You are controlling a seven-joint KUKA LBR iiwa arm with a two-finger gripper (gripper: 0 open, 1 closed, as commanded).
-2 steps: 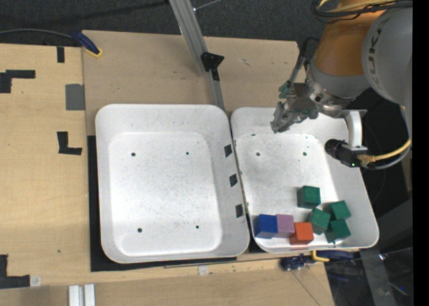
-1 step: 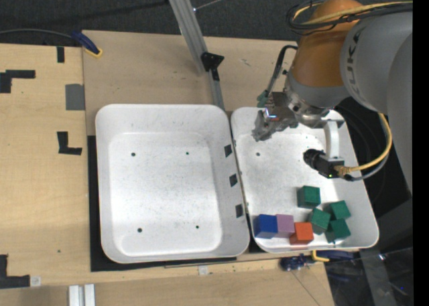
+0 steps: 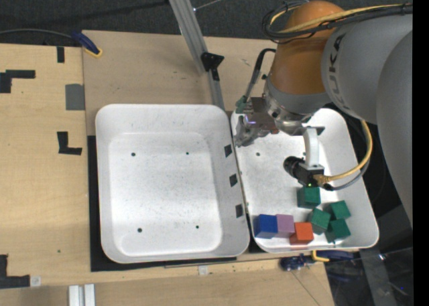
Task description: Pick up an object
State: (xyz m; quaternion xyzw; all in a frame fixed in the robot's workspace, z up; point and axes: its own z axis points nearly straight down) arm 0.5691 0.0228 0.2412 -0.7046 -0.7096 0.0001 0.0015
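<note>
Blocks (image 3: 303,231) huddled, partly overlapping, in right bin (image 3: 268,177), apart from tool (image 3: 245,132)

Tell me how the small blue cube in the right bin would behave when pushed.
The small blue cube looks rigid, so it probably keeps its shape. Flat faces suggest sliding, not rolling. The pale purple block beside it would likely shift too.

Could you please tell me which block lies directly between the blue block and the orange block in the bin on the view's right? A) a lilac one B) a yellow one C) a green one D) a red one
A: the lilac block sits with the blue block on one side and the orange block on the other, in the bin.
</note>
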